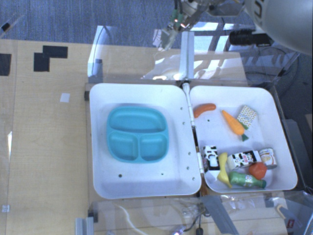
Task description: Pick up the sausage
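Observation:
The sausage point(204, 109) is a short orange-red link lying flat in the back left corner of the right bin point(279, 131), close to the divider between the bins. My gripper point(164, 37) hangs high above the bench behind both bins, over the far edge of the left bin, well away from the sausage. Nothing shows in its grasp.
The right bin also holds a carrot point(234, 123), a patterned box point(247, 116), two cow-print cartons point(210, 158), a banana point(222, 169), a green bottle point(247, 180), a tomato point(257, 170) and a can point(267, 157). A blue divided tray point(138, 133) lies in the left bin point(102, 180).

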Robot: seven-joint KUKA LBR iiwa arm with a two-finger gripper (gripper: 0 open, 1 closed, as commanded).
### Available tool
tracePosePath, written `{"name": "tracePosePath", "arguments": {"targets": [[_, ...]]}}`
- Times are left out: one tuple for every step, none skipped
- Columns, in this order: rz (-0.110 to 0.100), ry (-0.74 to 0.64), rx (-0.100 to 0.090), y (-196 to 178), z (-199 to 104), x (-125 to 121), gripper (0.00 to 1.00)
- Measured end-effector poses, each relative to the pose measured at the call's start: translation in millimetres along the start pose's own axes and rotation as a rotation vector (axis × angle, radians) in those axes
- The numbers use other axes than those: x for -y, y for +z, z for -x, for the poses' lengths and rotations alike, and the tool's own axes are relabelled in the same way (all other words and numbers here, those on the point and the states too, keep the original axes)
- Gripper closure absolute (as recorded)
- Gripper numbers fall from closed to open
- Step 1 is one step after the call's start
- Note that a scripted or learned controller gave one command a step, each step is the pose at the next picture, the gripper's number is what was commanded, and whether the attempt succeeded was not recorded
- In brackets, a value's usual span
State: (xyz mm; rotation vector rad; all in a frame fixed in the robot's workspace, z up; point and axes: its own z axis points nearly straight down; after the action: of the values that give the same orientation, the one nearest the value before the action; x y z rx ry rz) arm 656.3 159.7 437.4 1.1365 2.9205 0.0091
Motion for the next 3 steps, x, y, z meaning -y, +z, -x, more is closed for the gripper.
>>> {"name": "tracePosePath", "arguments": {"targets": [[0.001, -0.121, 0.001, -0.6, -11.7, -20.0, 1.00], [0.002, -0.239, 0.000, -0.3, -38.0, -39.9, 1.00], [0.003, -0.335, 0.001, -0.4, -49.6, -56.1, 1.00]]}}
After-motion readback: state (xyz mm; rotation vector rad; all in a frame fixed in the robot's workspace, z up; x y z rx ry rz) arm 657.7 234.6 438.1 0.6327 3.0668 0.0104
